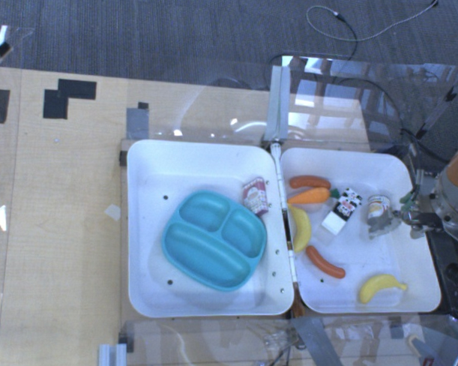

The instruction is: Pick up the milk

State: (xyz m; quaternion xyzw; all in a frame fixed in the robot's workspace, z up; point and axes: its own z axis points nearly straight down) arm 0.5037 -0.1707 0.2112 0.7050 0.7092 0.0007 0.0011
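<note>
The milk (342,212) is a small white carton with black cow patches, lying tilted in the middle of the right bin (416,297). My gripper (408,215) is low over the right side of that bin, to the right of the milk and apart from it. A silver can (376,208) sits between the gripper and the milk, close to the gripper's tip.
Around the milk lie a hot dog (309,182), a carrot (309,195), a banana (301,227), a sausage (325,262) and a second banana (381,286). The left bin (149,213) holds a blue divided plate (214,239) and a small red packet (255,196).
</note>
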